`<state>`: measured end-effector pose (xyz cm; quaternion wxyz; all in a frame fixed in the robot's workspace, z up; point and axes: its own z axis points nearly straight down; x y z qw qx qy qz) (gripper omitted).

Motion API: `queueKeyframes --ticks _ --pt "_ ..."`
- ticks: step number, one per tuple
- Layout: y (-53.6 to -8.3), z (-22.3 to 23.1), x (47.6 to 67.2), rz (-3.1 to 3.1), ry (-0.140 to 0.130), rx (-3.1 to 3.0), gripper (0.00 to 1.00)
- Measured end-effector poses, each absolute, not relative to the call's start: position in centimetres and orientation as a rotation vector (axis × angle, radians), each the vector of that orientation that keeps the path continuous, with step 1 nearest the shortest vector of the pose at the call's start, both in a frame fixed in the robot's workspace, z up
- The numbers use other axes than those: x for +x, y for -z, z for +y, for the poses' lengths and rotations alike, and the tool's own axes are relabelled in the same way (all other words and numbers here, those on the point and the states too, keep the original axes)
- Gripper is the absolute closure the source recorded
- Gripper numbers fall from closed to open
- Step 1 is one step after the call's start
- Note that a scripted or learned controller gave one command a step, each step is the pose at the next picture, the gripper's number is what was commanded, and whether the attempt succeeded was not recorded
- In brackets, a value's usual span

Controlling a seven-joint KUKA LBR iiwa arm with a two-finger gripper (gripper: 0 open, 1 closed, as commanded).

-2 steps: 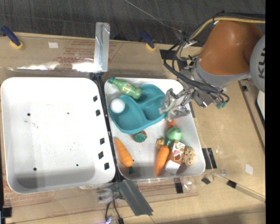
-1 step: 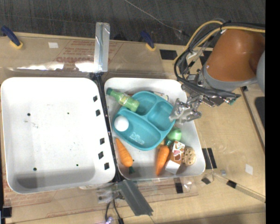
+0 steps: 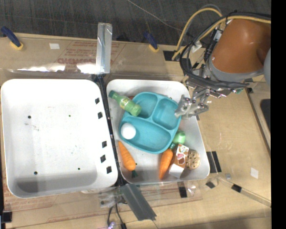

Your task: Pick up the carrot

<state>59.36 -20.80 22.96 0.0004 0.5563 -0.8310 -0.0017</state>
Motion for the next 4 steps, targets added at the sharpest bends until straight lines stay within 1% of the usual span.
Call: queueKeyframes --ticks 1,2,3,4 --pt "-23.7 -21.0 63.0 -2.512 0.004 1.885 1.00" --pt "-27.0 -20.8 64.3 -2.208 0.008 2.234 1.00" --pt "-23.6 -19.3 56.3 -1.912 0.014 2.490 1.00" --pt "-21.7 -19.7 59.3 -1.545 0.009 2.738 1.00"
